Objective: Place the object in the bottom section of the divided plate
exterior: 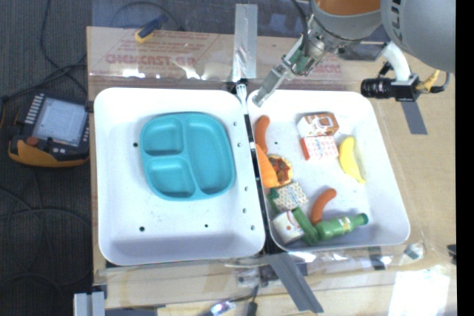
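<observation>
divided plate (188,155), teal, lies in the left bin (118,233) with all three sections bare, so nothing has been placed yet; by my reading the whole task is left. right of the plate, the other bin (385,159) holds the candidates: a sausage (261,131) nearest the plate, a carton (318,135), a banana (349,159) and a green bottle (342,225) farther off. the pincer (261,94) hangs above the far corner of that bin, up and right of the plate, carrying nothing; whether it is spread i cannot tell. the ridge where the two bins meet lies between the objects and the plate; room over the plate is open.
</observation>
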`<state>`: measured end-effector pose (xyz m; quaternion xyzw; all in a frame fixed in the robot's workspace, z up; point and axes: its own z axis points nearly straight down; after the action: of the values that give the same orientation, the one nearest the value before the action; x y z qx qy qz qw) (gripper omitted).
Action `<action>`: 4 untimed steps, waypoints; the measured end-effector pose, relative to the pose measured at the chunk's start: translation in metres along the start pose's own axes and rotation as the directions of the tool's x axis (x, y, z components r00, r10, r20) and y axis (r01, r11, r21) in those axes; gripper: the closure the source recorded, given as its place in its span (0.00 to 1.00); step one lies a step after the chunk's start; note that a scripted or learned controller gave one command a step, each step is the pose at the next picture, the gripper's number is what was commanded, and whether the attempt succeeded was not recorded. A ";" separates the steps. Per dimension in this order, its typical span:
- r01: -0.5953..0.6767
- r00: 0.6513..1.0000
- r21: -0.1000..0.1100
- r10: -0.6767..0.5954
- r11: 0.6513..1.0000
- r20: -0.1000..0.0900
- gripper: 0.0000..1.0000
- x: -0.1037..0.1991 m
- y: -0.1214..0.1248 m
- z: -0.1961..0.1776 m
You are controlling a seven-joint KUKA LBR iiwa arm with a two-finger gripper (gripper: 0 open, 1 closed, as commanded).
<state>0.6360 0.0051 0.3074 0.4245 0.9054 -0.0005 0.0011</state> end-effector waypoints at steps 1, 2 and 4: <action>0.112 0.994 0.000 -0.112 0.994 0.002 0.00 0.067 -0.019 -0.081; 0.178 0.984 0.001 -0.178 0.984 0.003 0.00 0.040 0.040 -0.081; 0.223 0.975 0.000 -0.223 0.975 0.002 0.00 0.146 0.017 -0.128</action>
<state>0.5560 0.1286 0.4349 0.3201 0.9474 -0.0007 0.0019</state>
